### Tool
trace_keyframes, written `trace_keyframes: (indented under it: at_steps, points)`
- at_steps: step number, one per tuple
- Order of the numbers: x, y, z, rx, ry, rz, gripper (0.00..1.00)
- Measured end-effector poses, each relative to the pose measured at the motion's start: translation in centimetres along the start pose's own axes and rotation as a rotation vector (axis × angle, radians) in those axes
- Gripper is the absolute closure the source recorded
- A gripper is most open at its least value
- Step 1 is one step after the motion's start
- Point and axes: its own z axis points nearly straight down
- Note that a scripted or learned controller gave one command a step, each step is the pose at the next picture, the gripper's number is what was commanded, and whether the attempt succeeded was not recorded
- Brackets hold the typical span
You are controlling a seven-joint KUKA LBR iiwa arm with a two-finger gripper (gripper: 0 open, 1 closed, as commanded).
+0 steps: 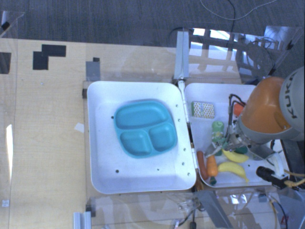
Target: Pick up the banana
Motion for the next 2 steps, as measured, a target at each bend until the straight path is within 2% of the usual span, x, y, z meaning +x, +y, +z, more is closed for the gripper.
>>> trace_keyframes:
  at_steps: [1,2]
  points:
    - [0.03,0.16,-1.05,-0.004,-0.001,0.000,1.00]
    - [0.02,0.17,-1.06,-0.004,-0.001,0.001,0.00]
